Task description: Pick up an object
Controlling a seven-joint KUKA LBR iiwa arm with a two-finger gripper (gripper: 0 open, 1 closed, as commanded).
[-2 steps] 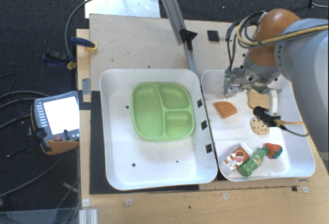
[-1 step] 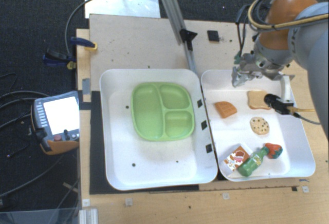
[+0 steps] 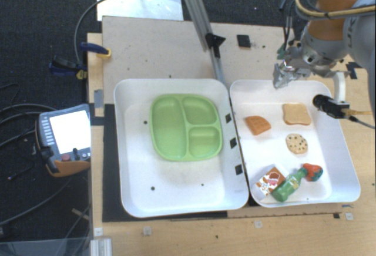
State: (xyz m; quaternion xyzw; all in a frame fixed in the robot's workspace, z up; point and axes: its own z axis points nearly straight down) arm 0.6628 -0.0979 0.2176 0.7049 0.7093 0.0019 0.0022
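Bright, even overhead light; soft shadows; mild glare on the white bins (image 3: 176, 202); slightly soft focus.

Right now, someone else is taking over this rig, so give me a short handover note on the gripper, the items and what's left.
Gripper: above the far rim of the right bin, nothing visibly held; finger state unclear.
Right bin: toast slice, orange piece, cookie, green bottle, red toy, small printed packet.
Left bin: green divided plate.
Done: no pick visible.
Left: choose an item, descend, grasp, lift. The toast looks nearest.
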